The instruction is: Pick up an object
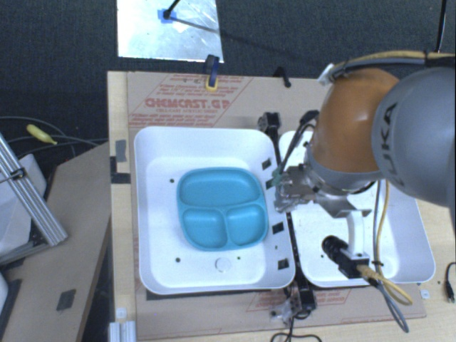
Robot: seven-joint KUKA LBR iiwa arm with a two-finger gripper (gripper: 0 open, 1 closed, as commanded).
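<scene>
A light blue plate (221,206) with three compartments lies flat in the middle of the left white bin (157,212). My gripper (283,193) hangs below the orange wrist band, over the divide between the two bins, just right of the plate's right edge. The bulky grey arm covers much of the right white bin (417,258). I see nothing held at the gripper.
Both bins rest on a cardboard sheet (192,102) with red print. A shiny foil sheet (171,16) lies behind it on the dark floor. An aluminium frame (28,191) stands at the left. Black clips (269,122) sit along the rims between the bins.
</scene>
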